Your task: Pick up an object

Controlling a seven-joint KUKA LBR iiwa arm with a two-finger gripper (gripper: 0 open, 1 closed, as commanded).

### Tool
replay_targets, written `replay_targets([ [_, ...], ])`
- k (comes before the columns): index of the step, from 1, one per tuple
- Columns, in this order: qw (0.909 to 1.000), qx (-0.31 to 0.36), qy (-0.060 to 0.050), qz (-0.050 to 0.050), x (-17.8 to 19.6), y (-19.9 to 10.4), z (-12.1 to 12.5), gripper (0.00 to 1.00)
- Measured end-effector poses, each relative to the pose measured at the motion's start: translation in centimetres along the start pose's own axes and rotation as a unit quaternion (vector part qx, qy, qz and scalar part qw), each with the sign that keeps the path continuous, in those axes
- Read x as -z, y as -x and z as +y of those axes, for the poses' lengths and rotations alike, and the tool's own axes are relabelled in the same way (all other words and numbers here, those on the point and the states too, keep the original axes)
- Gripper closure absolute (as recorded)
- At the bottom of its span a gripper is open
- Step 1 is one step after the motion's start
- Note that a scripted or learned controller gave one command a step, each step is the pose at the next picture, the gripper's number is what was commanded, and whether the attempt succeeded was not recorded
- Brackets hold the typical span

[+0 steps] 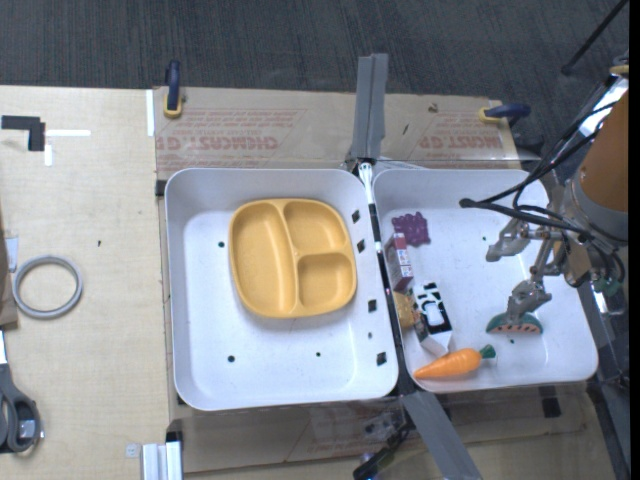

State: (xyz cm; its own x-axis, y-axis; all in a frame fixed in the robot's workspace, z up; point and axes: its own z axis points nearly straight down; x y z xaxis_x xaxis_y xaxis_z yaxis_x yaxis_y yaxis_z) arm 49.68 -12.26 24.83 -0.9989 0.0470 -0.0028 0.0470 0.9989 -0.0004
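The gripper (521,272) is hanging over the right bin (470,208) with its fingers spread apart, gripping nothing. Just below one fingertip, a watermelon slice toy (514,322) is lying on the bin floor, near a toy carrot (452,364).

I'm looking at a robotics lab or test cell, not a home. The bench (90,388) is bare plywood, and two shallow white bins (200,368) sit side by side on it, fixed against a cardboard sheet (300,133) that is held at the bench's far edge by clamps (173,88). Near the bench's left edge lie a roll of tape (45,286) and a pair of scissors (18,418), the usual rig-tending tools. Loose black cables (520,203) trail over the right bin's far right corner. Beyond the bench's far edge I see dark office-style carpet (250,18). The bins hold toy props such as a plastic carrot (450,364).
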Motion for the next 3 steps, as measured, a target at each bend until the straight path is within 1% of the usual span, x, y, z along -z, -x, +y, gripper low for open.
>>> replay_targets([
  [1,1.0000,0.000,0.000,0.000,0.0,0.0,0.0,0.00],
  [2,0.9846,-0.175,0.000,0.002,-7.8,-1.8,2.8,0.00],
  [3,0.9954,-0.096,0.000,0.000,-3.8,-2.0,3.7,0.00],
])
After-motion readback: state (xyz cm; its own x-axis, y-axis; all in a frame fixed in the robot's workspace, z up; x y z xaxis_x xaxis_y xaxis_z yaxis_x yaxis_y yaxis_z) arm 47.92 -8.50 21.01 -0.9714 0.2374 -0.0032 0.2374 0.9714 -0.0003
